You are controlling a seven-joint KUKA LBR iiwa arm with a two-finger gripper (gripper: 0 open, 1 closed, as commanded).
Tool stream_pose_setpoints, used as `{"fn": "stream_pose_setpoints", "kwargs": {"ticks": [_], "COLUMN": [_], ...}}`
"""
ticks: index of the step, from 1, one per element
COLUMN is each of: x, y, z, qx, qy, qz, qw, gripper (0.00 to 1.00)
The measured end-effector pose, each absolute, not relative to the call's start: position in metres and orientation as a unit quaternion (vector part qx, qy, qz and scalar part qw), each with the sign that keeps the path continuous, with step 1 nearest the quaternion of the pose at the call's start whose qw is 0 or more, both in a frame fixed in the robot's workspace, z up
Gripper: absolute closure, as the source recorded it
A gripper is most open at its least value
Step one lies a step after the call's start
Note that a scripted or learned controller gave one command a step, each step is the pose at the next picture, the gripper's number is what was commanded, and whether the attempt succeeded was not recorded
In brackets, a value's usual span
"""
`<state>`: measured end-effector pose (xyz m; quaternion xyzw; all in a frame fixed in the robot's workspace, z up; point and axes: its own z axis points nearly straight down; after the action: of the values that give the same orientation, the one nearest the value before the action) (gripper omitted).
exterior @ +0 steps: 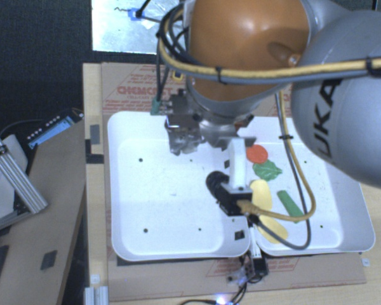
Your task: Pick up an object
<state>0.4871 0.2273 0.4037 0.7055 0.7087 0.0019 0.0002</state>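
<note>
Arm (pixel 254 49) above the bin divider, jaws hidden (cannot tell), with orange disc (pixel 258 153), green leaf (pixel 267 169) and banana (pixel 262 194) clustered in the right bin (pixel 343 234); crowding risks a missed grasp.

- The grey arm (pixel 343 107) bears large dark letters reading "UKA" running down its side, the first letter of the brand cut off by the casing's curve.
- The cardboard sheet (pixel 130 91) under the bins carries red print, roughly "CHEMCE…", too blurred to read fully; more red print at its near edge is illegible.
</note>
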Motion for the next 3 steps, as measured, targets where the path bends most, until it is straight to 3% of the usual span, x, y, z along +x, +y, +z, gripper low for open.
{"fn": "stream_pose_setpoints", "kwargs": {"ticks": [1,2,3], "x": [0.487,0.565,0.483], "y": [0.234,0.201,0.232], "z": [0.527,0.535,0.536], "qx": [0.705,0.708,0.703], "qy": [0.709,0.706,0.711], "qz": [0.0077,0.0022,0.0015], "qw": [0.002,0.002,-0.001], "gripper": [1.00,1.00,1.00]}}
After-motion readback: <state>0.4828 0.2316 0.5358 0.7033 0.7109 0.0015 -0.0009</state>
